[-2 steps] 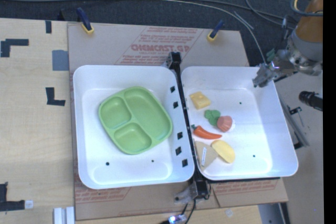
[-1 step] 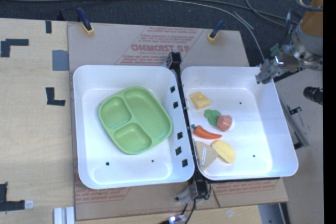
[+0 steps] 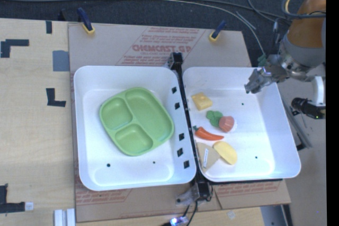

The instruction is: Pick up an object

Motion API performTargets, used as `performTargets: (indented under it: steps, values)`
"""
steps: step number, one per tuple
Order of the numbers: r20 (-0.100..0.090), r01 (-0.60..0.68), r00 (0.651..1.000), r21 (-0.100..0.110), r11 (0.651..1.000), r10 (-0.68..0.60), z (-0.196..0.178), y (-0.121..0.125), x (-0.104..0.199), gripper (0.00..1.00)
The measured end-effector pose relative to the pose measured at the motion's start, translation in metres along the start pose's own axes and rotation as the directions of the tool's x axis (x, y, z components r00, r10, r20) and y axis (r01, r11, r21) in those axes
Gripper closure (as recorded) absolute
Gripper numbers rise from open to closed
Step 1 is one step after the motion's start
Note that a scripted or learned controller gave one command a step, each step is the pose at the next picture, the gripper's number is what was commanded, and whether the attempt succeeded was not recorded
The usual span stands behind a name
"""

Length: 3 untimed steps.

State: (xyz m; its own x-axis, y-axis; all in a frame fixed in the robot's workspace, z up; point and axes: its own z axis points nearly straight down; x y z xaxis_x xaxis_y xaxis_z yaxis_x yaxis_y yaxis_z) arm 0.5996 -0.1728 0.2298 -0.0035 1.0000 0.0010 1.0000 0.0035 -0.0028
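toy food [image 3: 214, 132] (clustered), well left of gripper [image 3: 253, 84]

A green divided plate [image 3: 136, 120] lies in the left bin [image 3: 85, 129]; small toy foods [image 3: 214, 132] cluster at the right bin's [image 3: 275, 156] left side; the gripper [image 3: 255, 82] hovers over its far right rim.

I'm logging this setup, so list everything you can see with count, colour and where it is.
bins: 2, white, side by side on the bench
tray: 1, green, three compartments, left bin
block: 1, yellow, right bin, upper left
strawberry: 1, red, beside a green piece, right bin
carrot: 1, orange, right bin, left side
lemon: 1, yellow, right bin, lower left
wedge: 1, tan, left of lemon
clamps: 2, blue and yellow, cardboard's far edge
arm: 1, grey and orange, right
gripper: 1, dark, over right bin's far right corner
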Motion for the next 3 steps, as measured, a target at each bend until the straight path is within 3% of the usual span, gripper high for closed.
performTargets:
  steps: [3]
  values:
    - [0.0,0.002,1.0,0.001,1.0,-0.002,0.017,-0.044,0.161,1.0]
